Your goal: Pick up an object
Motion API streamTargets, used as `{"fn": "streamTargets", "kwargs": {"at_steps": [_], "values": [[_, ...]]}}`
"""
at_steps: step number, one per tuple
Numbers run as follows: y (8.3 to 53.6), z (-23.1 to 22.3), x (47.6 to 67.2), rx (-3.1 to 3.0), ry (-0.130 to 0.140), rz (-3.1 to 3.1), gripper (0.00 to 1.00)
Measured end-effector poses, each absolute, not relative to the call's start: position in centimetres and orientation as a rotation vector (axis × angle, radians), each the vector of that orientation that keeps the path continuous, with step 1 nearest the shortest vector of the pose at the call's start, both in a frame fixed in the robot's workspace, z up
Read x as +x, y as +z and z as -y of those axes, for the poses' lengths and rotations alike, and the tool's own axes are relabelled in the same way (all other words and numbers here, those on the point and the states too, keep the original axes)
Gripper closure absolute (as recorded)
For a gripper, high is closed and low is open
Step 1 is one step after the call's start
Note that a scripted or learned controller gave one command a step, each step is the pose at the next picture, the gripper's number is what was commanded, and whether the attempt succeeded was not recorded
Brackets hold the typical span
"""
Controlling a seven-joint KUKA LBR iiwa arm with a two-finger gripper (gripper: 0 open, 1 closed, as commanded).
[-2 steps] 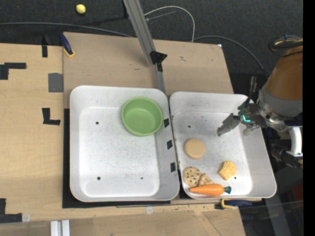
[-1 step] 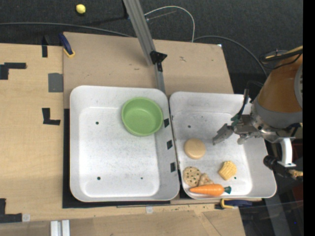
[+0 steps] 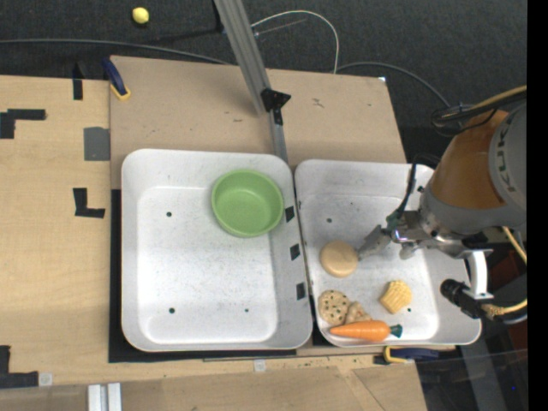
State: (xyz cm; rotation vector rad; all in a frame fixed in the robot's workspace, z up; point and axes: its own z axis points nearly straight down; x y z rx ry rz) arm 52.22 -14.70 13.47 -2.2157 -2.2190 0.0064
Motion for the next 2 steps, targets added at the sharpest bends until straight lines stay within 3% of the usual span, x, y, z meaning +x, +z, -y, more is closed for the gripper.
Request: {"fn": "streamTargets", "kwargs": {"at_steps": [1, 2], "values": [[9.2, 14.7, 52.4, -2.221, -0.005, 2.221, 0.0], [10.5, 14.7, 52.6, -2.224, -0.009, 2.228, 1.0]]}}
